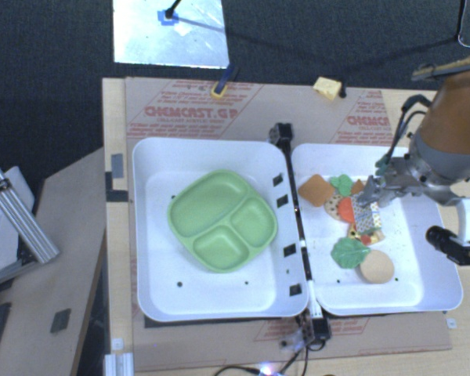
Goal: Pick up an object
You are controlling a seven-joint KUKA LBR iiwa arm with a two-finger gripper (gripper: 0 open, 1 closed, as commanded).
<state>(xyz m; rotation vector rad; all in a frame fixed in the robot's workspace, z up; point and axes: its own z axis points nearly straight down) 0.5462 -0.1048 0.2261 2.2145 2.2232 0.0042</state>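
**Q:** Bins first — what sits where on the desk?

**A:** Two shallow white bins lie side by side. The left bin carries a pale green divided plate with three compartments, lying flat and a little turned. The right bin carries a loose cluster of small toy food pieces.

**Q:** Which pieces?

**A:** A tan, toast-like piece lies nearest the divider. Just beside it are a green piece and an orange-red piece. Below them lies a patterned, checkered piece, then a green leafy piece touching a round beige piece at the front of the cluster.

**Q:** And the arm?

**A:** It reaches in from the right, its orange band above the grey wrist. The claw hangs low over the upper part of the cluster, right at the top of the checkered piece and beside the orange-red one.

**Q:** Does it grip anything?

**A:** I cannot tell. The tips are lost among the pieces, so whether they stand wide or narrow is not clear, and no piece shows plainly between them.

**Q:** Anything else around?

**A:** A yellow block rests on the desk behind the right bin, and a shiny square sheet lies beyond the desk's far edge.
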